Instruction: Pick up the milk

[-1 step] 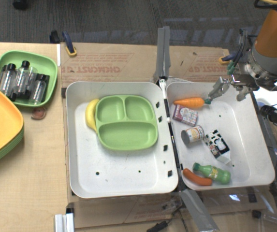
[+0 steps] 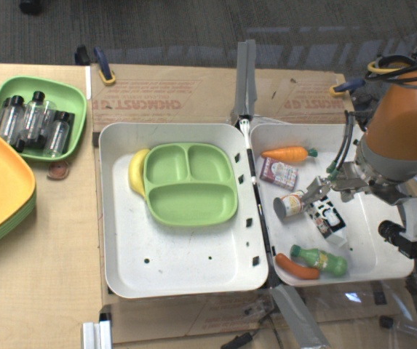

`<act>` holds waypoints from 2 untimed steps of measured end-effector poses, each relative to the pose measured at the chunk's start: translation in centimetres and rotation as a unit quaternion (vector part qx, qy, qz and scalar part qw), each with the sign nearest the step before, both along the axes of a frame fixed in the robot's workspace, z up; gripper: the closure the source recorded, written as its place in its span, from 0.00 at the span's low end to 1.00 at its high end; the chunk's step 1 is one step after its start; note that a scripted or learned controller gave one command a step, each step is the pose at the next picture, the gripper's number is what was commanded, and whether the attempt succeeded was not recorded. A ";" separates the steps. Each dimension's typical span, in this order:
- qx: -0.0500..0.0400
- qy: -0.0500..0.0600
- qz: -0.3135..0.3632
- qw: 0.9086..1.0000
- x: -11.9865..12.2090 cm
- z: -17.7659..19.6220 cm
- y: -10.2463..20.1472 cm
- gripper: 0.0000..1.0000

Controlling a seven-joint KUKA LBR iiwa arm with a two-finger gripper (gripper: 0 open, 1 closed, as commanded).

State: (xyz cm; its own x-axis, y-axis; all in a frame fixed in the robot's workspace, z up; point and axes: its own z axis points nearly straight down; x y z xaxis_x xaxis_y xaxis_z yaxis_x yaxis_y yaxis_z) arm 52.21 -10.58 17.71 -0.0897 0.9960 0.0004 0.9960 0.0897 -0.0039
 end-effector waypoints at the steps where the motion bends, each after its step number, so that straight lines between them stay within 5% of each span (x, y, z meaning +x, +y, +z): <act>1: 0.000 0.000 -0.002 1.000 0.0 0.9 -0.1 1.00; 2: 0.000 -0.001 0.071 0.998 1.9 -8.6 1.0 1.00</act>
State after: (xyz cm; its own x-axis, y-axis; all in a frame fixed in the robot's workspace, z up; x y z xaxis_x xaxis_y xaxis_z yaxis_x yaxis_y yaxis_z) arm 54.14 -9.57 9.07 -0.2291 0.9734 0.0009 0.9734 0.2291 -0.0028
